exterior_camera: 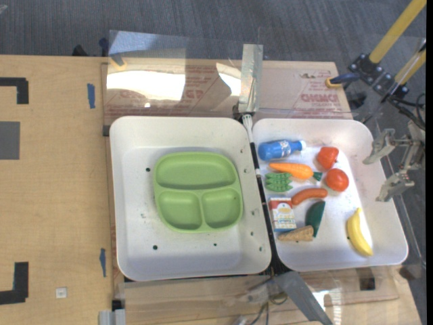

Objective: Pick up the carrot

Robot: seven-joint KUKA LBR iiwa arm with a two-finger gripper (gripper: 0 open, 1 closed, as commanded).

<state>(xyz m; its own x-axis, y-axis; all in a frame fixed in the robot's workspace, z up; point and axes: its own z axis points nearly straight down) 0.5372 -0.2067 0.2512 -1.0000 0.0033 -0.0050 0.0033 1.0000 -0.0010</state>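
Camera view looks down on a brown desk [47,181] with two white bins side by side. The left bin [125,181] holds a green plate [157,181] with three parts and no food on it. The right bin [382,205] holds all the toy food, which is likely why the picking has to start there.

The carrot [292,170] lies in the upper left part of the right bin. It rests flat on its side, with its orange body pointing left and its green top at the right end. A blue bottle [280,149] lies just above it, very near or touching. A green leafy toy [276,182] sits just below it, right up against it. Two red tomatoes [336,179] sit to its right, a little apart. Lower down are a red sausage [308,195], a small carton [283,213], a dark green cucumber [314,217] and a wedge of bread [296,234]. A yellow banana [358,233] lies alone at the lower right.

How far open the end effector is, or whether it has hold of anything, cannot be told. The carrot rests on the bin floor, so the pick looks not yet begun. Because the bottle and the leafy toy crowd its long sides, a grab from above would probably need care not to catch them too.
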